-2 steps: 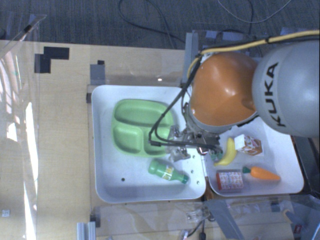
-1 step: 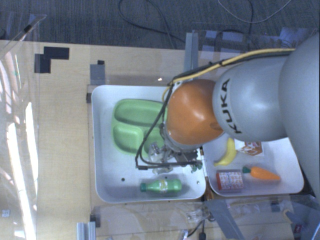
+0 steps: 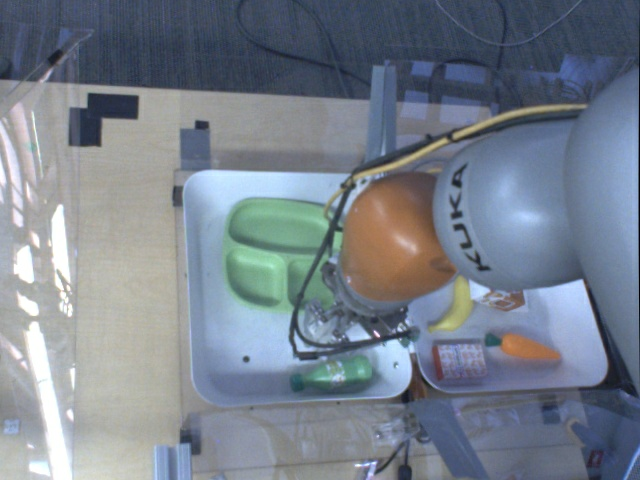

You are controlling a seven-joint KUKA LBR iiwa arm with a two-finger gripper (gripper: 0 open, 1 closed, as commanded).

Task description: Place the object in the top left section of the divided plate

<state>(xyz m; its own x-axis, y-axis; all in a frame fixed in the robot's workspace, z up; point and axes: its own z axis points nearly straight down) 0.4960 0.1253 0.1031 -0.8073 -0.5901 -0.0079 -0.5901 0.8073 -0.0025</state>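
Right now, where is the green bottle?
The green bottle lies on its side in the left bin, near its front edge, just below the gripper and the green divided plate.

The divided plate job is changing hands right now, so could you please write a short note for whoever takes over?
Gripper: low over the left bin, by the lower right corner of the green divided plate; the wrist hides it, so I cannot tell its state or whether it carries anything.
Things: the plate lies in the left bin, and what shows of its top left section is bare. A green bottle lies on its side at that bin's front edge. The right bin holds a banana, a carrot and a small red-patterned box.
Done: nothing placed yet.
Left: get an object into the top left section.
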